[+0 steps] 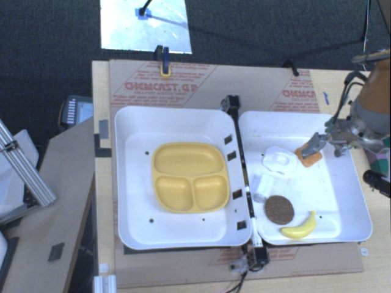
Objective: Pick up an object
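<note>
The gripper (313, 146) hangs over the right bin (354, 188), just above a small orange block (311, 158) — whether its jaws are open cannot be told. The block looks light and stiff; its short sides seem the best hold.

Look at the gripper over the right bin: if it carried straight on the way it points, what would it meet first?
The gripper points down and leftward at the orange block just beneath its tip, so that comes first. Depth is unclear; it may already touch.
</note>
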